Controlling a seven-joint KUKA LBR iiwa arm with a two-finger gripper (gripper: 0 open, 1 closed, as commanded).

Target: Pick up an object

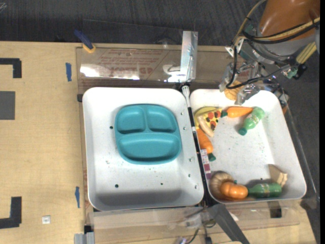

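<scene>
Two shallow white bins sit side by side on the table (pixel 40 136). The left bin (pixel 96 187) carries a teal divided plate (pixel 147 133), lying flat near its middle. The right bin (pixel 284 151) holds the loose toy food. The arm (pixel 287 9) comes in from the upper right, and its end effector (pixel 244 88) hangs over that bin's far edge, near the back left corner; from this angle I cannot tell its state.

Just below the end effector lies an orange carrot (pixel 238 112), with a light green bottle (pixel 252 121) touching its right end and tilted down to the left. A pizza slice (pixel 210 120) lies to the carrot's left, by the bin's left wall, with a second orange piece (pixel 204 141) beneath it along that wall. Well apart from the end effector, at the near edge, lie a brown rounded piece (pixel 218 181), an orange tomato-like toy (pixel 234 190), a dark green bottle (pixel 265 189) on its side and a tan piece (pixel 279 177).
</scene>
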